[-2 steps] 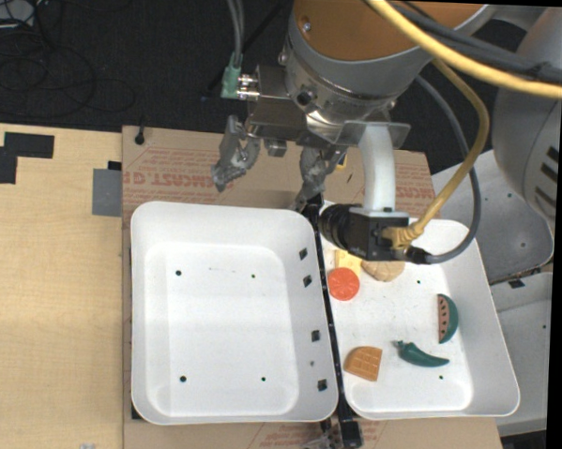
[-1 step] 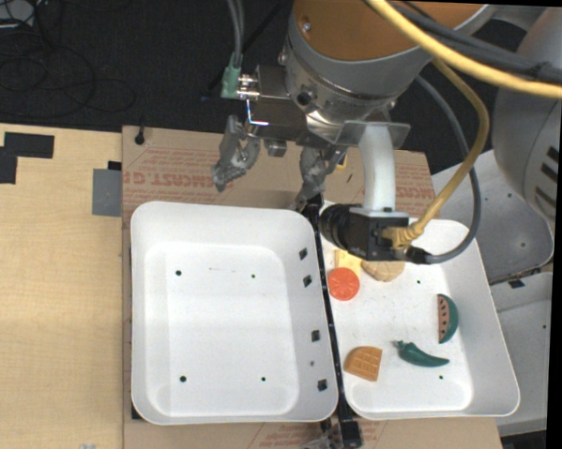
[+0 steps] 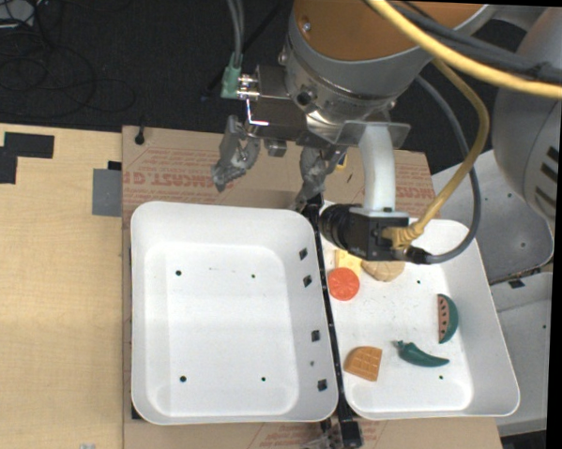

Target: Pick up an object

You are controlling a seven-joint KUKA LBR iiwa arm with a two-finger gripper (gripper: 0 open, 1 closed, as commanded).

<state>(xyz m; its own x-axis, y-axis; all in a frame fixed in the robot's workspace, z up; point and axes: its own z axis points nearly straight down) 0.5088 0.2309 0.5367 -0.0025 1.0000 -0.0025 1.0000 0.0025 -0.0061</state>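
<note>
My gripper [image 3: 269, 176] hangs above the cardboard just behind the left bin's back rim, open, with nothing between its fingers [image 3: 232, 162]. The loose objects lie in the right bin [image 3: 483, 394]: a red round slice [image 3: 344, 285] near the divider, an orange wedge [image 3: 364, 362] toward the front, a green pepper [image 3: 421, 355] beside it, and a watermelon slice [image 3: 446, 318] at the right. A beige piece [image 3: 384, 270] sits at the back, partly under a black camera block [image 3: 361, 230] on the arm. The gripper is up and to the left of all of them.
The left bin [image 3: 145, 315] stands beside the right one, their rims meeting along a black clipped seam [image 3: 319, 315]. A yellow cable [image 3: 452, 195] loops from the arm over the right bin's back. Brown cardboard [image 3: 171, 166] lies under the bins.
</note>
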